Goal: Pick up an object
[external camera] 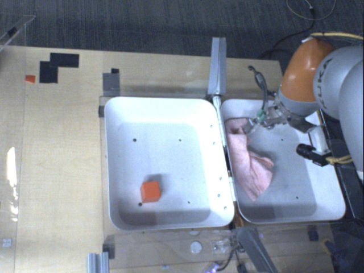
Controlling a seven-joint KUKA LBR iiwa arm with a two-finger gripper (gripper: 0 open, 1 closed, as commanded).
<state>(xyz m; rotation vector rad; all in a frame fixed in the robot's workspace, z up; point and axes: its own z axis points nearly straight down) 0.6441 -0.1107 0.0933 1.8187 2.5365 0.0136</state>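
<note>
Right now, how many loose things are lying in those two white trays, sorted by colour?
Orange: 1, the block in the left bin.
Pink: 1, the cloth in the right bin, with the gripper at its upper end.
Total: 2

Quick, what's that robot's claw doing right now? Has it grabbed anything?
Gripper: at the top corner of the pink cloth in the right bin; cannot be told.

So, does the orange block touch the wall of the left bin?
Apart. In the camera view the orange block lies on the floor of the left bin, with white floor visible between it and every wall.
</note>
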